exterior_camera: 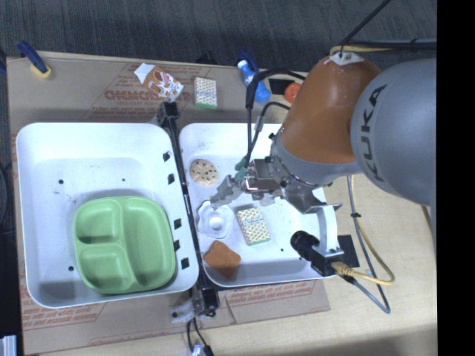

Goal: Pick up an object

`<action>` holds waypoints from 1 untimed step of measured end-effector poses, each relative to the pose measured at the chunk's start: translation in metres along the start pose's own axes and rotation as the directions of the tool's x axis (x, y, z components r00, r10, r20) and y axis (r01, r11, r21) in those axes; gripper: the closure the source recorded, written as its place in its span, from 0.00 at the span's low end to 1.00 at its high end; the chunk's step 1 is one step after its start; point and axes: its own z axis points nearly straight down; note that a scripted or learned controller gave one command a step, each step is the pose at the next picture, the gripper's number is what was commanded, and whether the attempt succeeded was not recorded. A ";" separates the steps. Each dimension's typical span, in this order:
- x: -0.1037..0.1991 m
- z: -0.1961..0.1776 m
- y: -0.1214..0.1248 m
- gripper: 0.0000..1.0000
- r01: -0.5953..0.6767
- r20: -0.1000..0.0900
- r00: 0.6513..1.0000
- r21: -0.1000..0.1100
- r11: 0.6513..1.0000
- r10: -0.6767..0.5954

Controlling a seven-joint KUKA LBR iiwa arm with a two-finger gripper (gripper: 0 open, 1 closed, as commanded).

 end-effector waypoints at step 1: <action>0.000 0.000 0.000 0.00 0.000 0.000 1.000 0.000 1.000 0.000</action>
